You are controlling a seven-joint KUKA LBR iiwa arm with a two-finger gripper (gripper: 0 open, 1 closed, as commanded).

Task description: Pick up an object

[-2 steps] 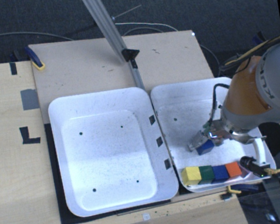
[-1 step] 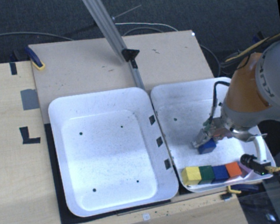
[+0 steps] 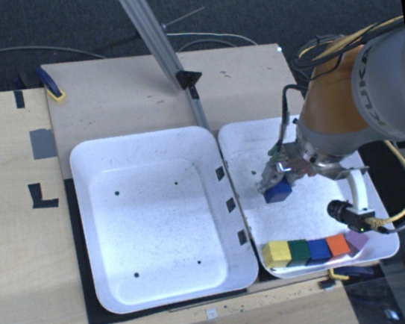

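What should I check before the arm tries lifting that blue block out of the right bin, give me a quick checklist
1. pincer over the right bin: ok.
2. blue block directly at the pincer tip: ok.
3. Block actually between the fingers: cannot tell.
4. Blue block apart from the row of blocks at the near wall: ok.
5. Cable loops beside the wrist, away from the block: ok.
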